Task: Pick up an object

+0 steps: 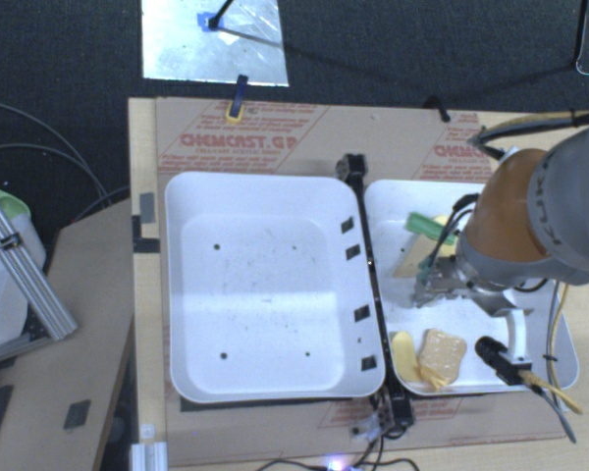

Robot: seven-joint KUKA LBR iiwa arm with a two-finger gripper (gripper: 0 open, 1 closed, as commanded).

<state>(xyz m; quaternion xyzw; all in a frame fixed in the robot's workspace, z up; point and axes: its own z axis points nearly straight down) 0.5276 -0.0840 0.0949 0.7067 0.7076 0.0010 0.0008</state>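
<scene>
The right bin (385,204) holds several things. A green object (425,226) lies near its far side, with a tan wedge-shaped piece (409,259) just in front of it. At the near edge a pale yellow object (402,353) lies next to a tan, textured square block (442,354). My gripper (428,288) hangs low over the middle of this bin, just right of the tan wedge and above the square block. The arm's orange band and grey wrist cover the bin's right part.
The left white bin (265,283) sits beside the right one, with black clips (358,283) along the shared rim. Both bins rest on a cardboard sheet (275,135). A metal frame (20,273) stands at the far left, off the bench.
</scene>
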